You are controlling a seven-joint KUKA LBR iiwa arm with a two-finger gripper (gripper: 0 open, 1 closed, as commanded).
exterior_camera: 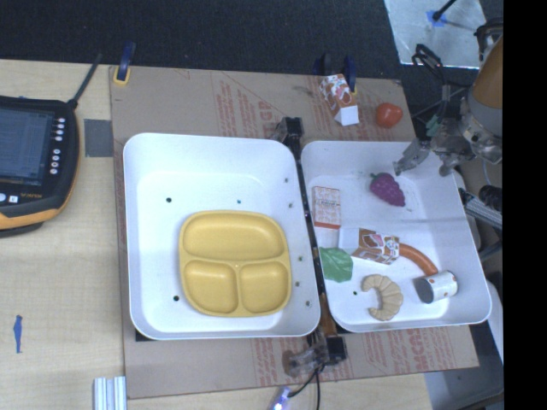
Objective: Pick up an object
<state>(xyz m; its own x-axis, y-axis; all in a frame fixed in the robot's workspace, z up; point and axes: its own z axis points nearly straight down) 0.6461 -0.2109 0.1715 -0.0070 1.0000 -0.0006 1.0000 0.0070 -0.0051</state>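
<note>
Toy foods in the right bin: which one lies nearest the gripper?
The purple grape bunch, at the bin's far end just below the gripper. The croissant, the green piece and the rest lie farther toward the near rim.

The light wooden bench (51, 297) carries a brown cardboard sheet (214, 101) — on it two shallow white plastic bins (145, 169) stand side by side. A small red ball (388, 114) and a small printed carton (338, 97) lie on the cardboard. At the left — a black-and-orange control tablet (34, 161).
</note>
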